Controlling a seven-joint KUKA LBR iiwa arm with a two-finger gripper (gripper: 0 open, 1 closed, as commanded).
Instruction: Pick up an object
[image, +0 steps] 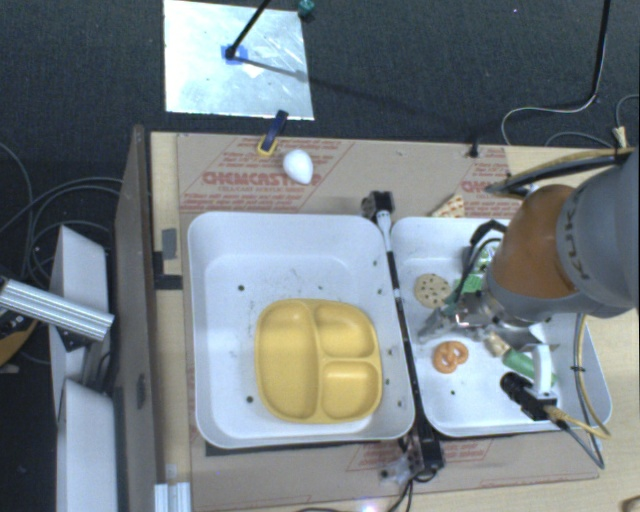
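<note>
Station report, 1 overhead view.

1. My arm (590, 240) enters from 3 o'clock and hangs over the right bin (475, 412). My gripper (452, 320) sits over the left half of that bin, close to the wall it shares with the left bin (228, 262).

2. Grip state: I cannot tell whether my gripper is spread or closed. The wrist body covers most of it, and the grey metal that shows does not settle the matter. I see nothing held.

3. Candidate things, all lying on the floor of the right bin:
- cookie (431, 289), round, pale with dark specks, at 11 o'clock of my gripper, near it. Whether they touch I cannot tell.
- pretzel (450, 356), orange, looped, at 6 o'clock of my gripper, just below it and lying flat.
- green piece (521, 359), at 4 o'clock of my gripper, partly under my wrist. Its shape is not clear.

4. Left bin: 1 yellow plate (318, 358) with 3 compartments rests in the lower middle of its floor.

5. Outside the bins, on the cardboard sheet (240, 178): 1 white egg (297, 165) at 12 o'clock of the left bin, and 1 cracker (450, 207) against the top rim of the right bin, well apart from the egg.
</note>
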